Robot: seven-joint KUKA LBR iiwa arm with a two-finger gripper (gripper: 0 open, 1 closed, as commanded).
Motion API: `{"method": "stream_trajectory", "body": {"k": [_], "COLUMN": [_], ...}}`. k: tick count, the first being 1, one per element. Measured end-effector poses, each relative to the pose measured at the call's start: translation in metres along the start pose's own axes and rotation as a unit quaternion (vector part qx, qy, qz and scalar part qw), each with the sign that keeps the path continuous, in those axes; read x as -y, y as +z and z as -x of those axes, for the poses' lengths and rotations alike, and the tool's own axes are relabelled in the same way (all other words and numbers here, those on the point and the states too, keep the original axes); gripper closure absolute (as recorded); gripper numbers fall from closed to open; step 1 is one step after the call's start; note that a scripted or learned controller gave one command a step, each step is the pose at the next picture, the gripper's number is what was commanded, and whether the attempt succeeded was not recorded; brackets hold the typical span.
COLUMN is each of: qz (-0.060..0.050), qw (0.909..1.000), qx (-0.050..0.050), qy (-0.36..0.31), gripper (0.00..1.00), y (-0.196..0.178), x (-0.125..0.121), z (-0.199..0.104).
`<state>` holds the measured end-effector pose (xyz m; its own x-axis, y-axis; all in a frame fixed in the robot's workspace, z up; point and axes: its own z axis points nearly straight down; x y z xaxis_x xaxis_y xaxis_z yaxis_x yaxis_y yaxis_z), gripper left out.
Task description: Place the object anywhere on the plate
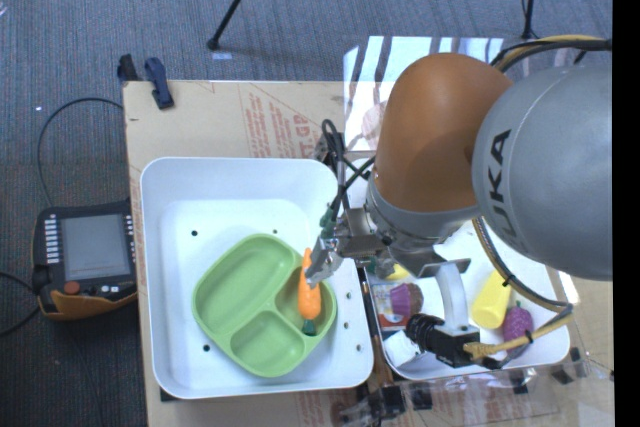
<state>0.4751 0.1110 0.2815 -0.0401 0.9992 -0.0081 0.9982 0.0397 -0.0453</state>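
Fingers (322, 260) at carrot (309, 294), grip unclear

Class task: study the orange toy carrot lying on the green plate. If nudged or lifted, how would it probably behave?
The carrot looks rounded and tapered, so it would probably roll in a curve. Its smooth look suggests it might slip. It lies against a ridge of the plate, which could stop it.

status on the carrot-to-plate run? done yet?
Nearly done. The carrot is already over the right edge of the green plate in the left bin. The gripper sits at the carrot's top end. Left: confirm release and pull the arm back.
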Motion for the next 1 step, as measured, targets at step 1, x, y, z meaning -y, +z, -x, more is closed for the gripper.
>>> {"method": "stream_trajectory", "body": {"k": [1], "qz": [0.0], "qw": [1.0], "qx": [0.0], "qy": [0.0], "gripper": [0.0], "y": [0.0], "x": [0.0], "z": [0.0]}}
